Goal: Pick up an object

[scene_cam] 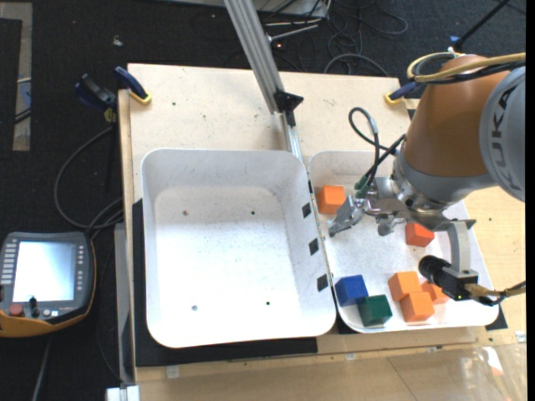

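My gripper hangs over the right bin, in its upper middle. Its two grey fingers stand apart, open, with only bin floor showing between them. An orange cube lies just up and left of the left finger. A red-orange block sits just right of the gripper, partly under the wrist. Near the bin's front lie a blue cube, a green cube and a cluster of orange blocks.
The left bin sits beside the right one, and their walls meet at a ridge with black clips. A slanted metal pole crosses the back of the bench. The arm's orange band overhangs the right bin's right side.
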{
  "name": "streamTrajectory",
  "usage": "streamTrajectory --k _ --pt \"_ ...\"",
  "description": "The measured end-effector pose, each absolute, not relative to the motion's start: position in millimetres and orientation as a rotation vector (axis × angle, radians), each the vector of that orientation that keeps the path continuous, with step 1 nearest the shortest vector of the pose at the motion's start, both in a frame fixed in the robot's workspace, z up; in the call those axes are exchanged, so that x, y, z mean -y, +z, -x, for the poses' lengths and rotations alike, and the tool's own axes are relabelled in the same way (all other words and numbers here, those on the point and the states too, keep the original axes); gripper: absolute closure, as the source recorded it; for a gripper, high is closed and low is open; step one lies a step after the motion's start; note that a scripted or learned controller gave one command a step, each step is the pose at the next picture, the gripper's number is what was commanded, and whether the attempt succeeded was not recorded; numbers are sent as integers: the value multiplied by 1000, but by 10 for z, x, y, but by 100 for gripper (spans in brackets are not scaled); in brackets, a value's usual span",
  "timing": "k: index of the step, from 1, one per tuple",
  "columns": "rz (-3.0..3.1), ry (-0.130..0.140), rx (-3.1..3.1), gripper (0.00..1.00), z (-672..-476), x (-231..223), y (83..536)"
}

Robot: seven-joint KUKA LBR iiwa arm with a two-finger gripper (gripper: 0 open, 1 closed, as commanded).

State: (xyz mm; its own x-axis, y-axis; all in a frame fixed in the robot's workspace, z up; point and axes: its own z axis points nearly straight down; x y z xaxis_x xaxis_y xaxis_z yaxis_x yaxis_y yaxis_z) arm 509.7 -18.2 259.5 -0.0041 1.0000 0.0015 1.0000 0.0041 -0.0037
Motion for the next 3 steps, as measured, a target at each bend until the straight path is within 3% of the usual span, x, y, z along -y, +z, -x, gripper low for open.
streamTrajectory --k 1,2,3 --pt "2211 2 2227 0 -4938 -307 2341" --pt "2220 -1 2223 100 -4954 -276 2454" --pt "2235 -1 2217 100 -5021 581 2916"
